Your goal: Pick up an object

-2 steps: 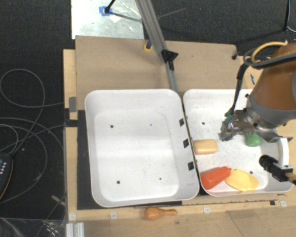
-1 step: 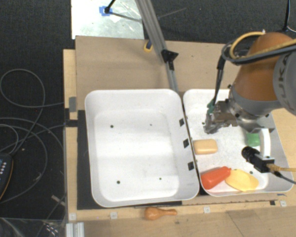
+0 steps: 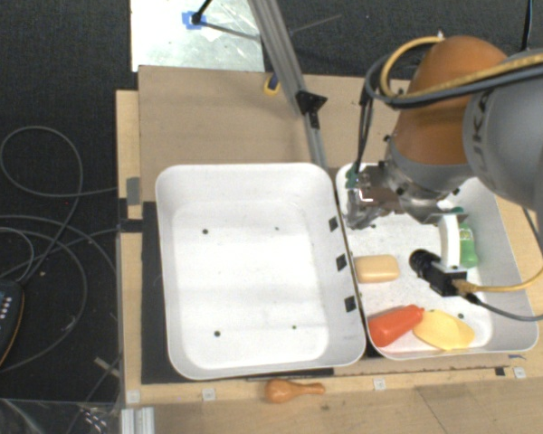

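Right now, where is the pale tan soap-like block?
In the camera view, the pale tan soap-like block lies in the right white bin, near its left wall, just above the red-orange object.

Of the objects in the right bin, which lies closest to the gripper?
The tan block, just below the gripper near the bin's left wall; the red piece and yellow piece lie farther down.

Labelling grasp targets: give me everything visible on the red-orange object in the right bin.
The red-orange object is an elongated, smooth-looking piece, plastic by its look, possibly a toy pepper or carrot; its exact kind is unclear. It lies flat on the floor of the right bin, near the front left corner, tilted with its narrower end toward the front left. Its right end touches or slightly overlaps the yellow object. The tan block sits apart behind it. The gripper is well away from it.
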`<action>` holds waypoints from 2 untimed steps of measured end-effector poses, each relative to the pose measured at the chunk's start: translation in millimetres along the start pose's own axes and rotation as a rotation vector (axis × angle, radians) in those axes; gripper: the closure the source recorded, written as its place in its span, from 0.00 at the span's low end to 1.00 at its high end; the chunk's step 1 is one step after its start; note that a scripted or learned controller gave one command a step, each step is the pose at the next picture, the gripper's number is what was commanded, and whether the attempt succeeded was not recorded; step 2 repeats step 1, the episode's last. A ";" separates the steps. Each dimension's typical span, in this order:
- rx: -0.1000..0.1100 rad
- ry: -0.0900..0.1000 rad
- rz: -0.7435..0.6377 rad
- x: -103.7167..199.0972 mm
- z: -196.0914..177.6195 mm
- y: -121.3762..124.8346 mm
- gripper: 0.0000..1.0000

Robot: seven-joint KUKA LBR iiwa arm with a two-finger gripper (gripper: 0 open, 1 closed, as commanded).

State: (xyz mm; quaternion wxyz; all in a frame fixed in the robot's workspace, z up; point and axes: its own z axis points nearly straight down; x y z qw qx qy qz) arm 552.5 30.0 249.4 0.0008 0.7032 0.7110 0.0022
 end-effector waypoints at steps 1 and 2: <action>0.002 0.000 0.000 48.3 5.0 11.5 1.00; 0.002 0.000 0.000 48.3 5.0 11.5 1.00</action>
